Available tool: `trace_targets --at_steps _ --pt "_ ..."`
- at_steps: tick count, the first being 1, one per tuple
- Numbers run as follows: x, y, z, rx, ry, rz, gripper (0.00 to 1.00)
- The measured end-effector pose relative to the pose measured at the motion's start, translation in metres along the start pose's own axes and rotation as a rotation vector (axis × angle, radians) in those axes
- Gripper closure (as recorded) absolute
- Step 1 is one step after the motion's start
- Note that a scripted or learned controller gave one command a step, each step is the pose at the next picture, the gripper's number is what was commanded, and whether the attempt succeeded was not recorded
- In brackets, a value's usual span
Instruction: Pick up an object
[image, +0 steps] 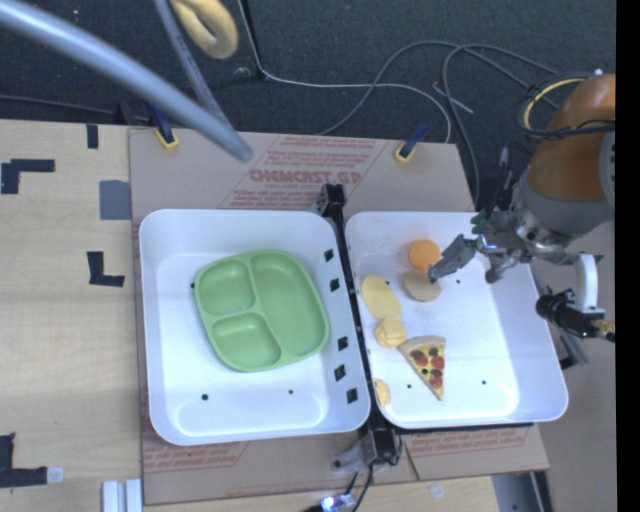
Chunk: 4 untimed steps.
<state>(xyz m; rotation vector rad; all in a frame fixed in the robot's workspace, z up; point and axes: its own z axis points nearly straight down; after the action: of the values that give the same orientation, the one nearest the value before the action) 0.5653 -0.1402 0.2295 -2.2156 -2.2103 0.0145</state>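
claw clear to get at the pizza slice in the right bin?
Probably yes. The claw hovers over the right white bin, and the triangular toy pizza slice lies flat and apart from the yellow pieces beside it, with nothing lying over it.

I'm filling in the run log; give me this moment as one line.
arm: over right white bin | gripper: open, holding nothing | nearest: round orange ball, tan disc | left bin: green divided plate

Bare floor beside pizza slice (427, 364)
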Motion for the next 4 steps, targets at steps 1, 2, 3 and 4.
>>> trace_targets --at_steps 1,2,3,4 --pt "0.001 0.002 -0.008 -0.013 -0.002 -0.004 0.0" --pt "-0.006 -0.002 0.049 -0.01 -0.002 -0.002 0.0" --pt "-0.016 -0.003 0.101 -0.009 -0.002 -0.002 0.0" --pt "-0.016 -0.002 0.147 -0.015 -0.004 -0.004 0.0"
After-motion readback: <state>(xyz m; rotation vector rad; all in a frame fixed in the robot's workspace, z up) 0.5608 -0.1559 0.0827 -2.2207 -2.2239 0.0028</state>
